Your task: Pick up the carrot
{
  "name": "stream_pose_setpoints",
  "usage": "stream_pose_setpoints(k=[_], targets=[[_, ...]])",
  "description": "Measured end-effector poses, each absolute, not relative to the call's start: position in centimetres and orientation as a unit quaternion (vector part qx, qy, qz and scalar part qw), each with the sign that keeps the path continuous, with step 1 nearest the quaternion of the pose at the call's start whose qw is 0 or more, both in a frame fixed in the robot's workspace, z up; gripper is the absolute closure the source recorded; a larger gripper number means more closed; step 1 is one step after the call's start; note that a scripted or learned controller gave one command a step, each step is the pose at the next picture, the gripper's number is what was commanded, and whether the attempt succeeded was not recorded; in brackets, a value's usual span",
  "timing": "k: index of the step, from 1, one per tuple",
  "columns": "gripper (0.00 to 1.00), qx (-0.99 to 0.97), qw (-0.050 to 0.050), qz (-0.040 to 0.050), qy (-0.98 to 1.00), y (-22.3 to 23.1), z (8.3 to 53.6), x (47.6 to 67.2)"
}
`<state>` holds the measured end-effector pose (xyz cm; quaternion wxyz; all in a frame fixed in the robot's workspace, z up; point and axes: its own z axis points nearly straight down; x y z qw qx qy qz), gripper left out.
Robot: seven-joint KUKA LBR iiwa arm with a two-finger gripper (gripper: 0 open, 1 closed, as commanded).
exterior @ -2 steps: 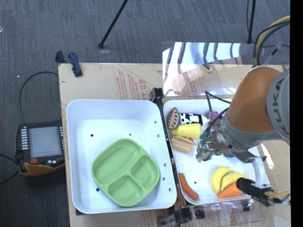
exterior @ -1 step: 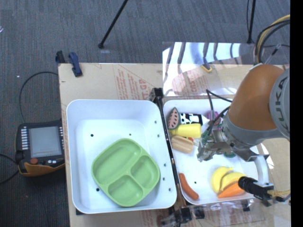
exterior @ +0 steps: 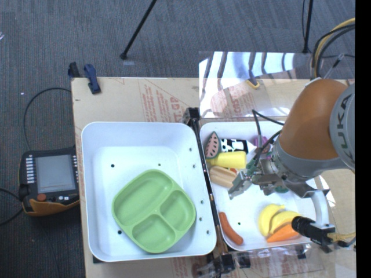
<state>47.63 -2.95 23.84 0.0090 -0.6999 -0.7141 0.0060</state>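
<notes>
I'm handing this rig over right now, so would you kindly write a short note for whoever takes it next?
Gripper: over the right bin, near its left side, holding nothing.
Carrot: lying at the front right of that bin, touching the banana, away from the gripper.
Left bin: holds a green divided plate.
Done: nothing; the carrot is not picked.
Left: move to the carrot, grasp and lift.

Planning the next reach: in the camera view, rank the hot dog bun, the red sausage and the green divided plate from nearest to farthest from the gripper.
1. Tan hot dog bun: right bin, just left of the gripper.
2. Red sausage: right bin's front left corner, below the gripper.
3. Green divided plastic plate: left bin, well left of it.
</notes>
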Motion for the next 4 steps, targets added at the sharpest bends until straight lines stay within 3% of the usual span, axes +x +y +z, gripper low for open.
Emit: stream_pose_setpoints(k=[1,2,3,4], targets=[[0.00,-0.668,0.007,0.0053,-0.744,-10.5,13.1,47.1],[0.00,-0.705,0.005,0.0025,-0.709,-8.2,8.5,48.8],[0.00,-0.814,0.004,0.0010,-0.581,-9.7,8.6,47.6],[0.00,-0.961,0.005,0.0042,-0.276,-9.5,10.6,47.4]])
